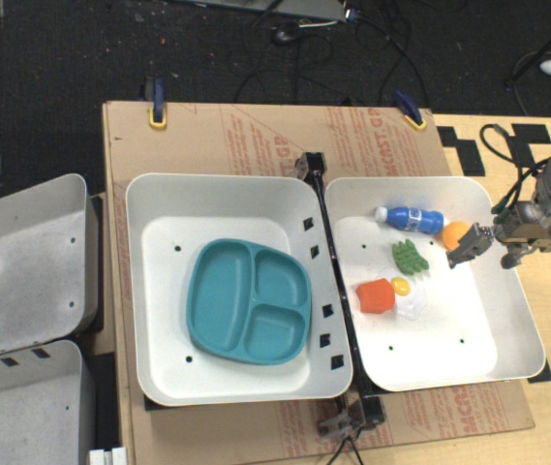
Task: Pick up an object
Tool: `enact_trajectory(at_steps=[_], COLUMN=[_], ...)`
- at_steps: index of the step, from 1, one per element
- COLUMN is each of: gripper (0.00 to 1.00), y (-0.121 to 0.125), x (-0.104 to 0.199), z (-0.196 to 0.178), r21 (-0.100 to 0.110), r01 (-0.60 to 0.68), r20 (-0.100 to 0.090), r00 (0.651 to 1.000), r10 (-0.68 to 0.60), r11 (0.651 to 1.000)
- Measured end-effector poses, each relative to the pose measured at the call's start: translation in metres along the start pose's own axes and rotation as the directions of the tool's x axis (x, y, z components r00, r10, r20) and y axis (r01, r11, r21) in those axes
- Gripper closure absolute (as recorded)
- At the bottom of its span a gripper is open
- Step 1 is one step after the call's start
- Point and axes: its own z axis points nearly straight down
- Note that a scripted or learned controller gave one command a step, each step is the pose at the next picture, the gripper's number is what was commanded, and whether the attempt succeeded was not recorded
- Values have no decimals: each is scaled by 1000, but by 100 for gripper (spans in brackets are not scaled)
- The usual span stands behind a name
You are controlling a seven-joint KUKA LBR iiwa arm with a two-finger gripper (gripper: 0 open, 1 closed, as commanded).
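The right bin (449,356) holds a blue bottle with a white cap (413,219), an orange ball (456,232), a green toy (410,258), a small yellow piece (401,285) and an orange-red cup (376,296) beside a clear plastic piece (407,305). My gripper (470,247) hangs over the right side of that bin, just right of the orange ball, its dark fingers pointing left. Nothing shows between the fingers. The arm comes in from the right edge.
The left bin (159,356) holds a teal divided plate (250,301). A black divider (328,260) runs between the bins. Both bins sit on a cardboard sheet (236,134) held by clamps. White trays (23,260) lie at the far left. Cables trail at the back.
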Motion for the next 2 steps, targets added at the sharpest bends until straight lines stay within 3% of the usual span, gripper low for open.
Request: enact_trajectory(at_steps=[1,2], gripper=[0,0], y=[2,5], x=[0,2], z=[-6,38], r21=[-11,-8], r01=[3,2], r20=[2,2], r00=[1000,1000], r10=[-3,-2], r11=[1000,1000])
